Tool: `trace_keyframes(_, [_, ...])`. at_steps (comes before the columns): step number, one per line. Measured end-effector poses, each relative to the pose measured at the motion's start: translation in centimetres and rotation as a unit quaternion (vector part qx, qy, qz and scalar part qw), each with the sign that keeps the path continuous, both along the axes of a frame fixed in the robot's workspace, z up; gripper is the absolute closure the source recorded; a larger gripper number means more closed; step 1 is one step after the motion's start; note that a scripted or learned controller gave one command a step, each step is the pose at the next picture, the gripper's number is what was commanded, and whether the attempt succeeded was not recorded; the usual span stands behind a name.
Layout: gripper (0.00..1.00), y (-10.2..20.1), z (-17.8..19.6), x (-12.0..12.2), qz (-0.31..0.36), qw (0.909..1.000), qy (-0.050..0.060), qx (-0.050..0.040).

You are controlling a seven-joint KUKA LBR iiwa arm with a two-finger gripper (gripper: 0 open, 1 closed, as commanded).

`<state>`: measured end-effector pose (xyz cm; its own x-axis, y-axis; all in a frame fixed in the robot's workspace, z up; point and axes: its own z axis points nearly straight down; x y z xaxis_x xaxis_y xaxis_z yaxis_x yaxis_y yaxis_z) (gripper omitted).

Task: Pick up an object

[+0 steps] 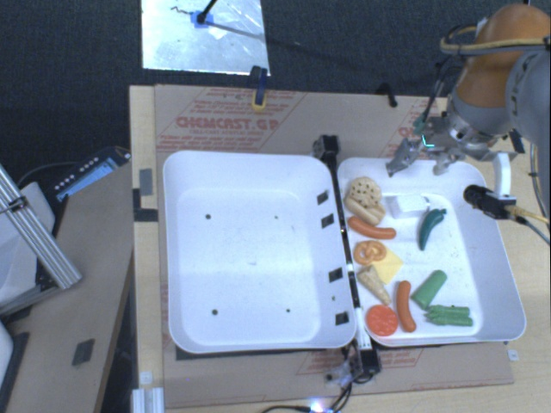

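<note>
Toys crowd the right bin (pixel 495 269), while the left bin (pixel 250 248) beside it holds nothing. The gripper (pixel 420 157) hangs over the right bin's rim at about 12 o'clock, its two fingers spread apart, one toward 9 o'clock and one toward 3, with nothing between them. The grey arm (pixel 504 67) with its orange band reaches in from 2 o'clock.

No object is named by the task, so any of the toys will do. Nearest the gripper, toward 7 o'clock from it, lies the cookie (pixel 363 193); toward 6 o'clock lies the dark green pepper (pixel 430 226). Further down the bin come the hot dog (pixel 372 229), the pretzel (pixel 370 252), the yellow cheese wedge (pixel 389 267), the orange sausage (pixel 405 305), the tomato (pixel 382 320), the green cucumber (pixel 428 289) and the bean pods (pixel 448 316) at the 5 o'clock corner.

By my reading the step in hand is the approach: the open gripper is poised above the bin and no toy is yet grasped. The next move calls for choosing a target, centring the fingers over it, descending, and closing. The pepper looks the easier pick, since it lies apart from its neighbours; the pieces along the 9 o'clock wall sit close together and could be nudged.
</note>
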<state>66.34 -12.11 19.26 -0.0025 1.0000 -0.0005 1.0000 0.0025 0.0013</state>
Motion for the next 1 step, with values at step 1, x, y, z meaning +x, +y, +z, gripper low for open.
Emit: trace_keyframes(1, [0.0, 3.54, -8.34, -1.81, 0.0, 1.0, -0.001, 0.0003])
